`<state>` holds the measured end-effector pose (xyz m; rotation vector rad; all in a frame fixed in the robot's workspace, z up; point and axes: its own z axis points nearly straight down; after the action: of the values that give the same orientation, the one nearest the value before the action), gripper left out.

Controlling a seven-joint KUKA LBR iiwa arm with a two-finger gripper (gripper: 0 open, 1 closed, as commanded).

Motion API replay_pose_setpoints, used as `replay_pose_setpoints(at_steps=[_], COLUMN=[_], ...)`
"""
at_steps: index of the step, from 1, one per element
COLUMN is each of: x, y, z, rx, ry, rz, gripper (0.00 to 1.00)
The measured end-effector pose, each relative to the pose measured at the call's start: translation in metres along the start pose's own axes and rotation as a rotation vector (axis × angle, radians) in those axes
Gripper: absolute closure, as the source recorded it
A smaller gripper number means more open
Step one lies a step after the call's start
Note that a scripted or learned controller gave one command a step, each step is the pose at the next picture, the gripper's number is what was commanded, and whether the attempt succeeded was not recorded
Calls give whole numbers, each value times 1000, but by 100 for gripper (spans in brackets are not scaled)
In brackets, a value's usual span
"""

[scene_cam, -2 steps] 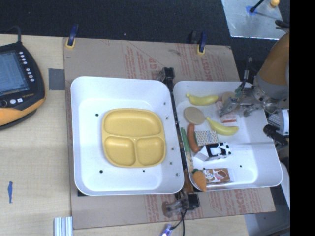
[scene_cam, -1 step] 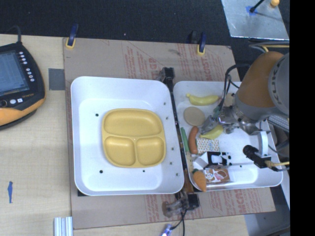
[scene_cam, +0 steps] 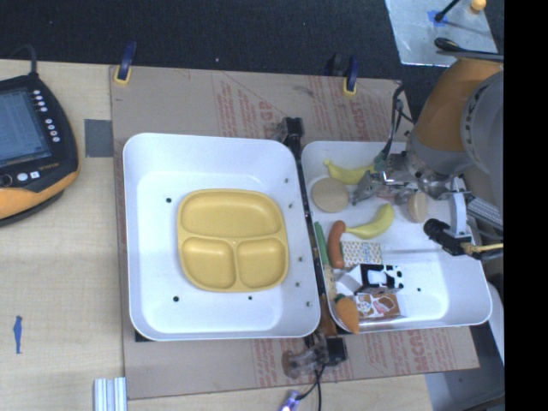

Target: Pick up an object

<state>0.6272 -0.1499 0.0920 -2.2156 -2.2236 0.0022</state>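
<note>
Pale wooden table [scene_cam: 68, 255] underneath, spread with a brown cardboard sheet [scene_cam: 214, 101] and bearing two shallow white bins side by side. Left white bin [scene_cam: 141, 229] taken up by a mustard-yellow plastic tray with three compartments [scene_cam: 231, 238], nothing lying in the tray. Right white bin [scene_cam: 445, 298] crowded along its left half with small toy pieces. Grey arm with an orange band [scene_cam: 462, 118] leaning in from the right, over the far end of that right bin.

Gripper [scene_cam: 385, 182] low over the far part of the right bin, between a small curved yellow banana [scene_cam: 345, 173] and a second yellow banana [scene_cam: 374, 223], near a flat round beige disc [scene_cam: 328, 196]. Cannot tell whether spread or pressed together; too small and cluttered there. Nothing visibly pinched, nothing lifted.

Nearer the camera: a red sausage-shaped piece [scene_cam: 336, 243], a pale patterned card [scene_cam: 360, 253], a black-and-white block [scene_cam: 379, 276], an orange carrot-like piece [scene_cam: 347, 315], all resting on the bin floor.

Judged progress: approach made, descent about done, pick itself not yet shown. Left to do: closing on one piece, likely a banana or the disc, then raising it clear of the bin.
</note>
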Motion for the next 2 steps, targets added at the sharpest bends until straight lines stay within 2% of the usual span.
replay_pose_setpoints(at_steps=[1,2], x=[-34,-23], y=[29,-14], z=[-31,1], rx=[-2,2], ry=[-1,-1], rz=[1,-1], gripper=[0,0])
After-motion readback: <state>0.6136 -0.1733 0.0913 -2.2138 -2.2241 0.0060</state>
